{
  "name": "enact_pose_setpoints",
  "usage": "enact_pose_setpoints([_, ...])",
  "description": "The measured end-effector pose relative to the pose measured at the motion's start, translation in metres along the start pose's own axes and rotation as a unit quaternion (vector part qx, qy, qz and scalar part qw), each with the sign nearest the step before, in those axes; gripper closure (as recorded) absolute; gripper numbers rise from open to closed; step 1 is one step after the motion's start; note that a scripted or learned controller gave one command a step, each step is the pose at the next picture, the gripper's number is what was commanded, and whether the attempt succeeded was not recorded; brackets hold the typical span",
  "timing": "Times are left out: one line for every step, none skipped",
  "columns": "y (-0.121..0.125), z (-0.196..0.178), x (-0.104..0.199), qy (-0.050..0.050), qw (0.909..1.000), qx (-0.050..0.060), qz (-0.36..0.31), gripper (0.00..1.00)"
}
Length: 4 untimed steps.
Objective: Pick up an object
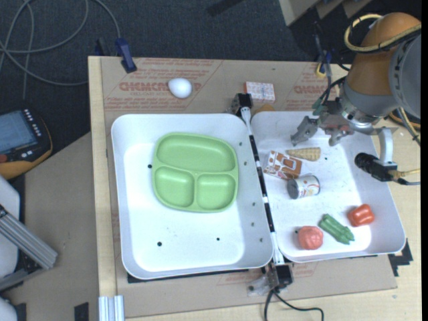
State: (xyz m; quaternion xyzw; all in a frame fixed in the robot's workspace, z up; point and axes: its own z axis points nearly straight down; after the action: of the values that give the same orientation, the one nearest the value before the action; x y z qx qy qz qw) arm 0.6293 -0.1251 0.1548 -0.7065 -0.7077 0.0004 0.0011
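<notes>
Closest to the camera, along the front of the right bin [394, 236], there's a little row of toy food: a red tomato-looking thing [309, 237], a green pepper or pickle shape [336, 229] lying at a slant just beside it, and a red-orange pepper piece [361, 215] a bit further right. None of them touch the arm.

Moving back a bit, roughly mid-bin, a small can [304, 186] lies on its side, dark end facing left. Just behind it sits a crumpled red-and-white snack packet [282, 164], and behind that a tan wedge that looks like a pizza slice or a cracker [305, 154], pretty much touching the packet's top edge.

The left bin [130, 236] holds a green divided plate [196, 172], three compartments, sitting flat and a bit toward the back.

Now the gripper [318, 130]: it's hovering over the back of the right bin, fingers spread apart with nothing between them. One finger [301, 133] points down-left, toward the bin's divider side. The tan wedge is the nearest thing, lying just in front of the fingers but apart from them; the packet and can are further forward still. The grey arm with its orange band [374, 72] comes in from the right behind it.

Furthest back, on the cardboard bench top [200, 72] behind the bins, there's a white egg-shaped ball [179, 87] and a small patterned box [260, 90].
</notes>
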Motion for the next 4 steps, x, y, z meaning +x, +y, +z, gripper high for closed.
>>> enact_pose_setpoints([-0.003,0.055,0.011,-0.003,1.0000,-0.008,0.001,0.00])
enact_pose_setpoints([0.038,0.044,-0.031,-0.002,1.0000,-0.004,0.001,0.00])
enact_pose_setpoints([0.039,0.059,-0.091,0.004,1.0000,0.000,-0.001,0.00])
enact_pose_setpoints([-0.019,-0.050,0.026,0.000,1.0000,-0.002,-0.001,0.00])
